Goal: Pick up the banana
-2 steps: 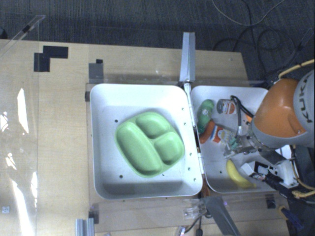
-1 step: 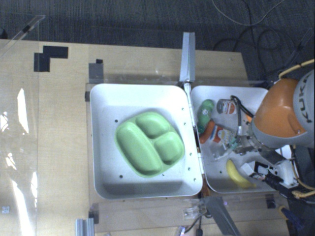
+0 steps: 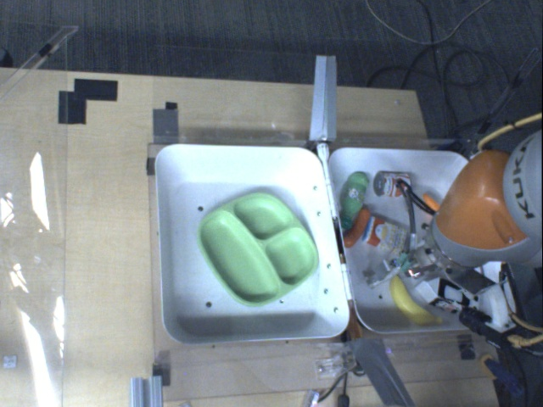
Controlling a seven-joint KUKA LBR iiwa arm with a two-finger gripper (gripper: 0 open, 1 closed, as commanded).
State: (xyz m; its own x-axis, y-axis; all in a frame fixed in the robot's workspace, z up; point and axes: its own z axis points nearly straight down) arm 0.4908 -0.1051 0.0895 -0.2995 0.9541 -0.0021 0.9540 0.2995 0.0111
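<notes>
A single fixed camera looks down at a slant from above the bench [image 3: 85, 227], moderately far, framing both white bins [image 3: 170, 227] centre and right.

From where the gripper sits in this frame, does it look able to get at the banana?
Probably yes. The gripper hangs in the right bin just above the banana, whose yellow length lies uncovered near the front wall; the other items sit farther back.

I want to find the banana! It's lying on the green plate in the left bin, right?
Not quite. The banana isn't on the green plate. The camera view shows it lying in the right bin, near the front edge, just below the pincer. The green plate does sit in the left bin.
</notes>
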